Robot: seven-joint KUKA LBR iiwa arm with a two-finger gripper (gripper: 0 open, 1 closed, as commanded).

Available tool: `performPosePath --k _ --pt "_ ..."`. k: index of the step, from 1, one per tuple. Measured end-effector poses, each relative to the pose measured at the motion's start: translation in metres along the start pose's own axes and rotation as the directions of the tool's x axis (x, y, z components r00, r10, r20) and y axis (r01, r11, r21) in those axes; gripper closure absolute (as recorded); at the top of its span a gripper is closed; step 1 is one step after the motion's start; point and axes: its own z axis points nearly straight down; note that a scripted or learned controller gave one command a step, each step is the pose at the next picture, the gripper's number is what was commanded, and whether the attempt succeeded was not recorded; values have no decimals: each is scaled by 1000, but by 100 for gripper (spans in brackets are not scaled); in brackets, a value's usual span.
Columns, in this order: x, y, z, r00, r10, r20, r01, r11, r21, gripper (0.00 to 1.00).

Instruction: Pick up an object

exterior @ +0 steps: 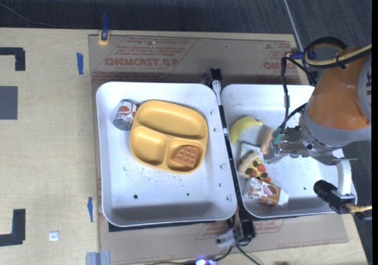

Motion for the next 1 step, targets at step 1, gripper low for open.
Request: performPosePath --k 1 --pt "0 0 0 1000 0 0 0 1000 0 0"
